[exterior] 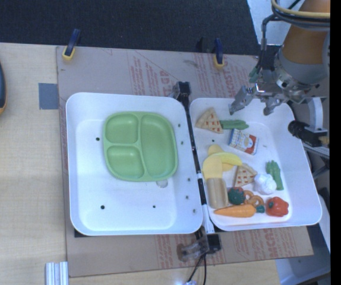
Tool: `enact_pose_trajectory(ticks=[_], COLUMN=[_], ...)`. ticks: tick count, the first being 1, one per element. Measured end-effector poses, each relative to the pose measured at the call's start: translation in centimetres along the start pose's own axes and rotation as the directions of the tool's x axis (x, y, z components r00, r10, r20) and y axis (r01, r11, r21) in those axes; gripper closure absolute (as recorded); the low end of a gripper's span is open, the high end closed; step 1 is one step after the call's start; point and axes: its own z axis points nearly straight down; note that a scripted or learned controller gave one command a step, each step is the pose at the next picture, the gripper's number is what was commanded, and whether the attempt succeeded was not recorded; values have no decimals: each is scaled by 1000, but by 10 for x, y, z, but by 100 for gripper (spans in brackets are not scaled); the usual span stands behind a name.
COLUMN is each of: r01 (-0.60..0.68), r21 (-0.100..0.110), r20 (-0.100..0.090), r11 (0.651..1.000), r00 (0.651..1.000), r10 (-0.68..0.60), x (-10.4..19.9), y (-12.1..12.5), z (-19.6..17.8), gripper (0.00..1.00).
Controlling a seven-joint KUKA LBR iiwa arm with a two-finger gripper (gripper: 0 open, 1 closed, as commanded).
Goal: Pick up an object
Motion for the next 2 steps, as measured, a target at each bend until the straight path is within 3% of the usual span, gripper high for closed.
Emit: enact_pose_trajectory(ticks=[1,2], r01=[-4,3], r21=[14,-10], r20=[-2,7], r11=[1000,1000], r00=[1000,1000], r10=[4,-3], x=[-31,15], y=[-63,4], z=[136,136], gripper=[0,0])
